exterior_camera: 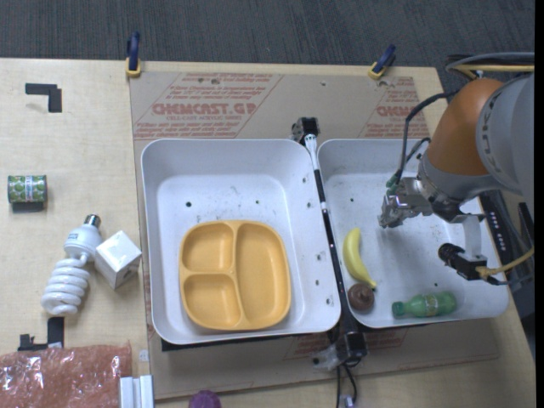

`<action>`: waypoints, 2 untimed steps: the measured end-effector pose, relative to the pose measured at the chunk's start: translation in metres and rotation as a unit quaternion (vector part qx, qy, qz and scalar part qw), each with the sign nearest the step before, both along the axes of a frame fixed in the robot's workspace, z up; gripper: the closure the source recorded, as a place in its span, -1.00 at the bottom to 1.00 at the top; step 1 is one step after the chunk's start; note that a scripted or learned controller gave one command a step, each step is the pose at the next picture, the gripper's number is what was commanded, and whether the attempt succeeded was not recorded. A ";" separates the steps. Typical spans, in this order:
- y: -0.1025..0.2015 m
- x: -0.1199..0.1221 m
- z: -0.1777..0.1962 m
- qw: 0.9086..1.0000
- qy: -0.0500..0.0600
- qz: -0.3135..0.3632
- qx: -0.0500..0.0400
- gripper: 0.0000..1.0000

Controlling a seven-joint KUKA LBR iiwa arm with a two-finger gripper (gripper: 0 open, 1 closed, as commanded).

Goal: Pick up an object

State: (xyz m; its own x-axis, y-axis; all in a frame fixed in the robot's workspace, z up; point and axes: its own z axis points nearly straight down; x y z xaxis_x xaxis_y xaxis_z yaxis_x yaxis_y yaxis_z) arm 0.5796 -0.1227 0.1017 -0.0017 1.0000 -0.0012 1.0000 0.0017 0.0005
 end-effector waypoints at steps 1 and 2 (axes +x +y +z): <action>-0.076 -0.005 -0.009 1.000 0.000 -0.001 0.000 1.00; -0.100 -0.033 -0.005 1.000 0.000 -0.001 0.000 1.00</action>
State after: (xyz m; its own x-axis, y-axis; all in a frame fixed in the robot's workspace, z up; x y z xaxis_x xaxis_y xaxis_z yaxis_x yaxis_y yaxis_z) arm 0.5466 -0.2225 0.0965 0.0005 1.0000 -0.0008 1.0000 -0.0005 0.0004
